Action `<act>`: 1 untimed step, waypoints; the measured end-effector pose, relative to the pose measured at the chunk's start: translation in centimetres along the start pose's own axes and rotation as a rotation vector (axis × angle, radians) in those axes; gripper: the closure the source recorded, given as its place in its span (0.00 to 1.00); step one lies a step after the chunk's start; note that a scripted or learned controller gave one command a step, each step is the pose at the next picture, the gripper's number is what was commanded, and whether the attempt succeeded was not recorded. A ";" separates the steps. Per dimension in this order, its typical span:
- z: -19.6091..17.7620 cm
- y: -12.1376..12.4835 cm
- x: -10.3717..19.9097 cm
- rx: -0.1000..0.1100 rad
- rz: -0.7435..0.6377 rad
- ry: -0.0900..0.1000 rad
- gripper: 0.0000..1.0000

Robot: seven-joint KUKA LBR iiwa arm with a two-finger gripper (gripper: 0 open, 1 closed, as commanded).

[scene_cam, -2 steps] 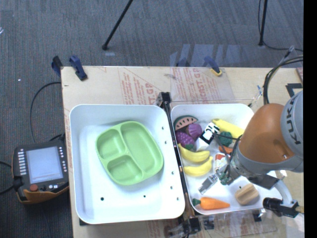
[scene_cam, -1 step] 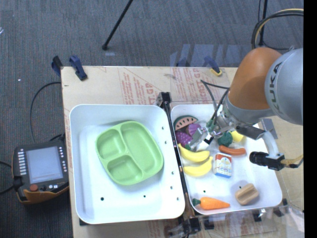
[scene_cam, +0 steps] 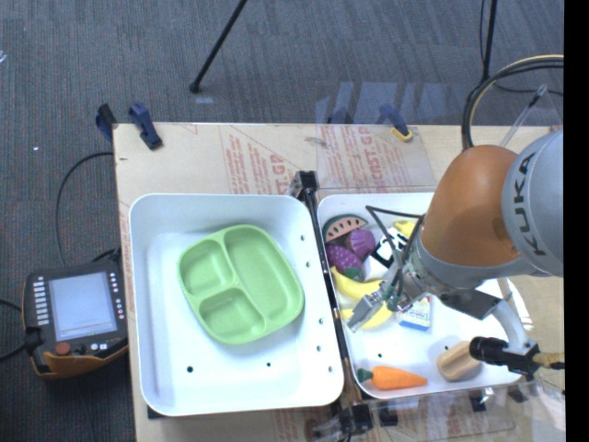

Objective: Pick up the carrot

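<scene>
Orange carrot lying at the right bin's front edge, gripper well above it over a yellow banana, finger opening impossible to tell, green divided plate in left bin, purple grapes nearby.

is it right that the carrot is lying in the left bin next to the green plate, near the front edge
Not quite. The camera view shows the carrot lying near the front edge of the right bin, not the left one. The green plate sits alone in the left bin.
</scene>
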State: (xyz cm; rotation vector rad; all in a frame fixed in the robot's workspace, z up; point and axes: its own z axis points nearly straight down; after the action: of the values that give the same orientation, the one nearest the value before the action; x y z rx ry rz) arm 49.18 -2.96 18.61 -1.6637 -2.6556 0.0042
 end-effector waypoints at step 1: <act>-0.1 6.8 -2.2 -0.003 0.133 -0.002 0.00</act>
State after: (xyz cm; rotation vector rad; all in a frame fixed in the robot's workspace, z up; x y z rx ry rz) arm 56.24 -1.94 18.63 -1.8391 -2.5421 0.0024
